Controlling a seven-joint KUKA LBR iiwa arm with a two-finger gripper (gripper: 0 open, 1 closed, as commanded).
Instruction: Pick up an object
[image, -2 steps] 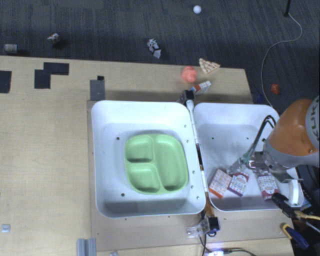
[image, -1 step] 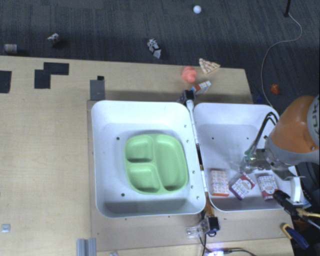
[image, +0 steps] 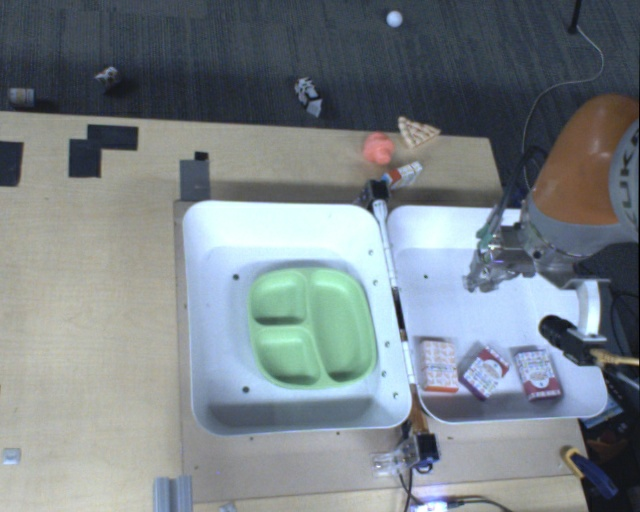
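Cartons: three little ones (image: 438, 365), (image: 484, 372), (image: 535, 373) lined up along the right bin's (image: 440, 250) near edge.
Plate: green divided one (image: 312, 325) sits in the left bin (image: 215, 300).
Gripper (image: 488, 270): hovering over the right bin, well off the cartons; fingers too blurry, can't tell.

End effector (image: 483, 277) above right bin (image: 440, 240), 3 cartons (image: 485, 371)
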